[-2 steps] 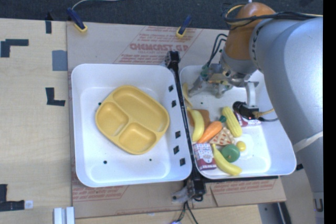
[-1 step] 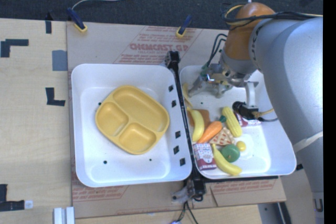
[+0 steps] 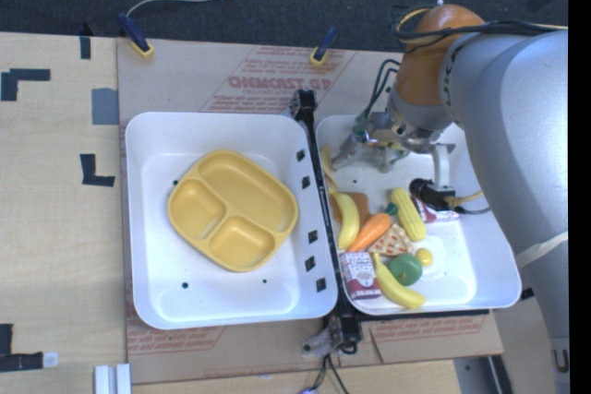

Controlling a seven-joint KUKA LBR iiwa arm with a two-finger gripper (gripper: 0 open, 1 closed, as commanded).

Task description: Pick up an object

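My gripper (image 3: 365,148) hangs over the right bin (image 3: 489,277), jaws spread apart and holding nothing. The corn (image 3: 407,213), carrot (image 3: 369,231) and bananas (image 3: 346,219) lie there, not yet picked.

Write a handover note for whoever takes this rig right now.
Gripper: over the back of the right bin, nothing visibly held; finger state unclear.
Things: toy food sits in the right bin: carrot, corn, two bananas, green piece, packet. Yellow tray lies in the left bin.
Done: nothing picked.
Left: lower onto one item, grasp, lift.
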